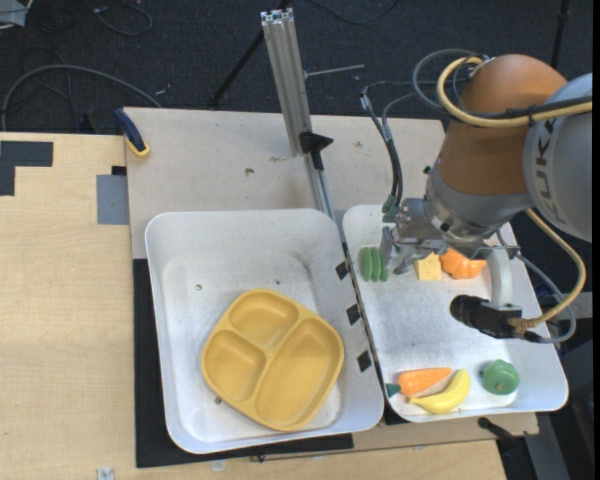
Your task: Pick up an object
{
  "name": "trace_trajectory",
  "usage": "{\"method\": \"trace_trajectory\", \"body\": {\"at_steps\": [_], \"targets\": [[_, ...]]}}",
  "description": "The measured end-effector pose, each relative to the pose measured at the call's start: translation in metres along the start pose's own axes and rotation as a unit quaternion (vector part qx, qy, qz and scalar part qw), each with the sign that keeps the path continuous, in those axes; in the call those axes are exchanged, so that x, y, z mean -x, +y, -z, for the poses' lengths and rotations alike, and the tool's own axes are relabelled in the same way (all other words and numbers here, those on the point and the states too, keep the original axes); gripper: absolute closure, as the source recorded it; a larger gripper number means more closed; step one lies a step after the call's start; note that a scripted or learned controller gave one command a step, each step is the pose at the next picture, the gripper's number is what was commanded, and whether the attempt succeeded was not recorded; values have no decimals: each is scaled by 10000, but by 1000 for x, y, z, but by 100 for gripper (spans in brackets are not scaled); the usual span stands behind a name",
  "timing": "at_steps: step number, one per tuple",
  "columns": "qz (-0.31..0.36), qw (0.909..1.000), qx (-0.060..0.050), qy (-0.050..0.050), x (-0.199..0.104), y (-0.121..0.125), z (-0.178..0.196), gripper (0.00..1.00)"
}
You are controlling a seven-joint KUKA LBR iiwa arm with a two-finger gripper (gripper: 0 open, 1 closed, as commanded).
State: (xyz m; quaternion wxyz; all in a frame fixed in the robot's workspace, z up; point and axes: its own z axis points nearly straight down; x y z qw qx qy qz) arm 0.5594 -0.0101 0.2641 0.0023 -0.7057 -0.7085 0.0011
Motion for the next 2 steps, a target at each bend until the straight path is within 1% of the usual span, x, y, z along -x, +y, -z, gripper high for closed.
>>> {"method": "trace_trajectory", "body": {"at_steps": [1, 2], "targets": [[4, 10000, -12, 1, -51, -23, -19, 100], [10, 10000, -6, 1, -105, -40, -17, 100]]}}
